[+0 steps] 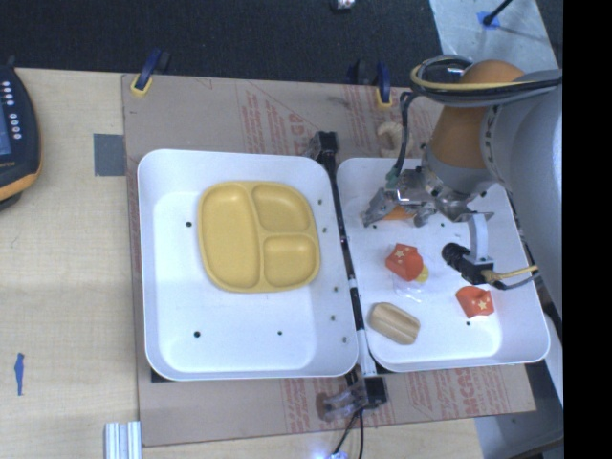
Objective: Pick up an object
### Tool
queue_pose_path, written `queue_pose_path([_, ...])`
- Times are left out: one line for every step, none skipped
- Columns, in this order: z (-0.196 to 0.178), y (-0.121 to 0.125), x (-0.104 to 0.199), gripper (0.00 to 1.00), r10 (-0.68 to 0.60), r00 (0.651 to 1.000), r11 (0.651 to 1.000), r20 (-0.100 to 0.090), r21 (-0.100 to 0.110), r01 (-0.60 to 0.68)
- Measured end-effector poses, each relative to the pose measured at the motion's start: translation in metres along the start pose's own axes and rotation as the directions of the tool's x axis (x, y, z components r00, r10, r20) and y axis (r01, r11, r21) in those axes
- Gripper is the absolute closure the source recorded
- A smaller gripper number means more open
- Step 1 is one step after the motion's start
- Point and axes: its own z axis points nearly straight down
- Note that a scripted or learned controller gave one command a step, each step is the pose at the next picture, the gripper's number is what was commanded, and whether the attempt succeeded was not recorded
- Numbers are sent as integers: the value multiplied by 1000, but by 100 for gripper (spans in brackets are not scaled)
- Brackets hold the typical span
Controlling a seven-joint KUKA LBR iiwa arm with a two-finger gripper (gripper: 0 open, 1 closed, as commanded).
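Grey end effector (413,202) low over right bin's (516,347) far half; finger opening cannot be told. Orange piece (398,215) lies directly beneath it. Red block (405,261) just nearer the camera from the end effector; tan bread roll (394,322) further out, second red block (475,301) alongside.

The gripper (413,205) sits low at the far end of the right bin (516,347), and its fingertips blur into a dark tangle, so how they stand is unreadable. Something orange (400,216) peeks out beneath them, too covered to name. The arm (521,132) runs off the right side, its bulk covering the bin's far right corner. On the left, a black and orange handheld controller (14,132) is cut by the edge. Up top, a tiny shiny object (344,1) on the dark floor is too small to identify.
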Motion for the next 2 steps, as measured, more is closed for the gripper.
queue_pose_path([-23,29,-11,0,-3,1000,1000,1,-1,3])
queue_pose_path([1,6,-3,0,2,1000,1000,0,7,-2])
